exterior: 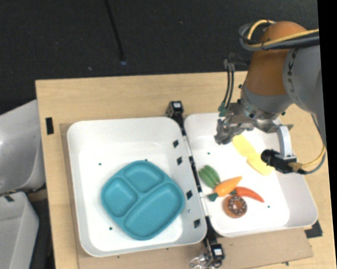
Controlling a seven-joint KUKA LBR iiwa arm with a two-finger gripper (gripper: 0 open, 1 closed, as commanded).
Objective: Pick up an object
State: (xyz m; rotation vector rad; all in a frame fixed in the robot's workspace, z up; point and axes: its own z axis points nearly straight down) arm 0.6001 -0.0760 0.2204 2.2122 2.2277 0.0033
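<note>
Now the camera view looks down on two white bins; the left bin carries a teal divided plate; over in the right bin, the gripper hangs at eleven o'clock, its state impossible to tell; a yellow piece lies just beside it at four o'clock; green pepper, carrot, red chilli and brown doughnut cluster near six o'clock.

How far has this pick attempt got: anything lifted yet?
Done: the arm has reached into the right bin, and the gripper sits low near the yellow item. In hand: nothing visibly between the fingers. Left: grasp and lift; the yellow item, green pepper, carrot, red pepper and donut all lie on the bin floor.
</note>
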